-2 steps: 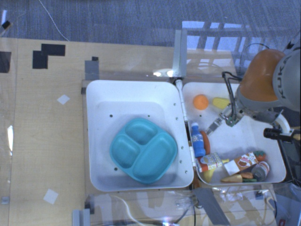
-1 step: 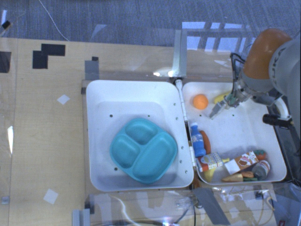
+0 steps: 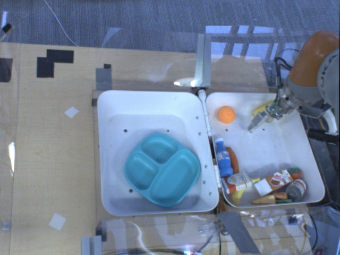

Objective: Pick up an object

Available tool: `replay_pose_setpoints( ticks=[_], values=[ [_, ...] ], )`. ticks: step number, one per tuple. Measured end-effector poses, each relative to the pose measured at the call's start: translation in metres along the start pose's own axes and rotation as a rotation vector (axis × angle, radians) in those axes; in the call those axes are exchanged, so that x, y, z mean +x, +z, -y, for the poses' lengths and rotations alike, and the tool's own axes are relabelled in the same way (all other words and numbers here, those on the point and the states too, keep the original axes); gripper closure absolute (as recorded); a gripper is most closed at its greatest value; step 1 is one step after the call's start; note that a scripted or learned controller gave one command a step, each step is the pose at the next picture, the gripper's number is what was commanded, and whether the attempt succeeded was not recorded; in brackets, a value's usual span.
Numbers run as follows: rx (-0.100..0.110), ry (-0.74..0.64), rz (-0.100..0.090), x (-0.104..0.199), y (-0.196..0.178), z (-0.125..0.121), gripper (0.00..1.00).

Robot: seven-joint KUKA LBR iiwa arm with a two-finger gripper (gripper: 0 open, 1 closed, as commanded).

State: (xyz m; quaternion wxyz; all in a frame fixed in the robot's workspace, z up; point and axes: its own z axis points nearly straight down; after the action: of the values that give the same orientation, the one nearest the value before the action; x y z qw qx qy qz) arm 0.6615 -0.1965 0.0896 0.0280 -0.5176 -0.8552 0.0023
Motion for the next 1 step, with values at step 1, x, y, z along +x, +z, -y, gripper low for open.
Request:
replay_pose_setpoints(
  ticks=[1],
  values=[
    [-0.014, -0.004, 0.029, -0.0052, -0.0141, -0.0014, 1.0]
  ],
)
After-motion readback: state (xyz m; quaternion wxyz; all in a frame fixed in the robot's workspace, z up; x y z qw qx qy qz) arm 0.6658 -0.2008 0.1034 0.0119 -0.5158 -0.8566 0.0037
